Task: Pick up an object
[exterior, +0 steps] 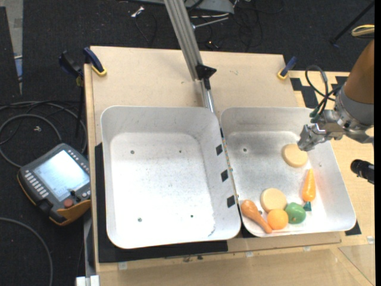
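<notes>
My gripper (309, 138) hangs over the right bin (256, 130), just above and to the right of a pale round disc (294, 155). Nothing shows between its fingers. Lower in the same bin lie an orange carrot (308, 185), a second pale disc (273, 199), an orange ball (277, 219), a green pepper (295, 213) and a long orange piece (255, 215) at the front left corner.
The left bin (119, 159) stands beside the right one, their rims meeting at the middle. A metal pole (186, 34) slants in from the top. A teach pendant (56, 183) lies on the floor at the left.
</notes>
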